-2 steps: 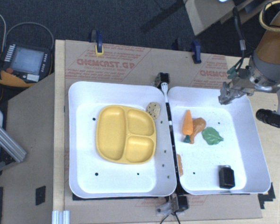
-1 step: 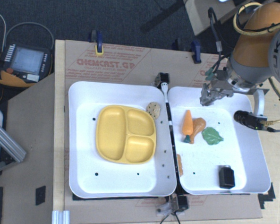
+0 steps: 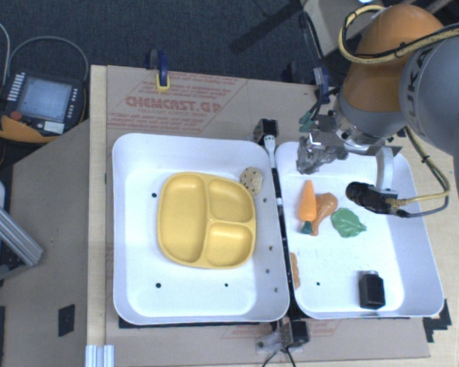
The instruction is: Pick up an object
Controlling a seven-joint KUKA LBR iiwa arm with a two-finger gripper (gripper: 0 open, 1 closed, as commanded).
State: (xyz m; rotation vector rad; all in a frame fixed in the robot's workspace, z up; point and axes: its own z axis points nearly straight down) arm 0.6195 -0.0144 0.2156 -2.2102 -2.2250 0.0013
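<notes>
The hand hangs over the right bin's far-left corner; whether it is spread, I cannot tell. The carrot lies just near of it, long axis running far-to-near.

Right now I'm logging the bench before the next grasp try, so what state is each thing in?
Pincer: hovering over the right bin's upper left corner, holding nothing visible.
Carrot: lying flat in the right bin.
Green leaf toy: lying flat beside it.
Black block: resting near the bin's lower edge.
Yellow divided plate: upright in the left bin, compartments bare.
</notes>
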